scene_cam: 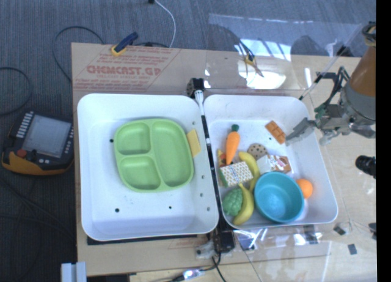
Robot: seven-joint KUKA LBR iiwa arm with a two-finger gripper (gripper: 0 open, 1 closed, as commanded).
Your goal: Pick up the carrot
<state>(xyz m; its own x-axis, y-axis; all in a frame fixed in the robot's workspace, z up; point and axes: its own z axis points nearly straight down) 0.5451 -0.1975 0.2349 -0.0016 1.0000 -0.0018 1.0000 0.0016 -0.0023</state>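
Observation:
The carrot (pixel 232 144), orange with a green top, lies upright in the picture near the left wall of the right bin (pixel 327 180). My gripper (pixel 310 134) hovers over that bin's right edge, well to the right of the carrot and apart from it. Its fingers are spread open, one grey finger (pixel 297 132) pointing down-left toward a small orange block (pixel 275 131). Nothing is between the fingers.
Around the carrot are a cookie (pixel 257 150), a banana (pixel 247 163), a cracker box (pixel 236 174), a green vegetable (pixel 232 202), a blue bowl (pixel 278 197) and an orange (pixel 305 188). The left bin (pixel 98 201) holds a green divided plate (pixel 151 154).

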